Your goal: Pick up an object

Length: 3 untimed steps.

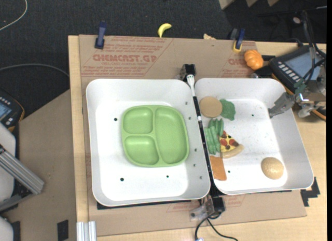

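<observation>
In the left bin (104,131), a green divided plate (154,135), lying flat and filling the middle. Just right of the seam between the bins, along the left wall of the right bin (290,146), a line of toy food: a round tan cookie (210,106) at the far end with a green leafy piece (227,109) touching its right side, then a bunch of green beans (214,135) with the long axis running far to near, a pizza slice (229,145) just right of the beans, and an orange strip (218,169) nearest of all. Apart from these, in the near right corner, a round bread roll (272,168), alone.

At the far right rim of that bin, the gripper (282,103), pointing left and a little down. Open or closed: cannot tell from here, nothing seen held. From the gripper, roll lying toward the near side, food line well to the left.

Probably the roll the easiest target: free space all around.

Smooth white floor, cardboard sheet (155,56) under both bins, dark carpet (78,1) beyond.
</observation>
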Tool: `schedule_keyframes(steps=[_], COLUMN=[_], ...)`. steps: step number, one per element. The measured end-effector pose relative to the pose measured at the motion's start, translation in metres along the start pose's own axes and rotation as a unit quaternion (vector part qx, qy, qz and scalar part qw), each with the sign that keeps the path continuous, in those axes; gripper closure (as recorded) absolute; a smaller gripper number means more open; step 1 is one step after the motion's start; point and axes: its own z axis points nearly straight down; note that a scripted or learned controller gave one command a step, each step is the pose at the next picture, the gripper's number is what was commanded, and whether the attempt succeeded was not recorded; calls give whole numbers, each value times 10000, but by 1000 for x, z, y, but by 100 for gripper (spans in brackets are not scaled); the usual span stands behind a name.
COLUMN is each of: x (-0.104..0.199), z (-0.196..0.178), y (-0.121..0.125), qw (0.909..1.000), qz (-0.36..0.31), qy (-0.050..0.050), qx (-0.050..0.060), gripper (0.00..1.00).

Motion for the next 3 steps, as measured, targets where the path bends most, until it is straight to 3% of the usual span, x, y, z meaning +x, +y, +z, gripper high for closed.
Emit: schedule_keyframes(steps=[1,2,3], x=[66,63,143], z=[196,183,87], y=[-26,-26,-27], qw=[10000,10000,10000], qz=[0,8,-49], qy=[19,-4,18], qx=[-10,-14,-46], gripper=[0,100,100])
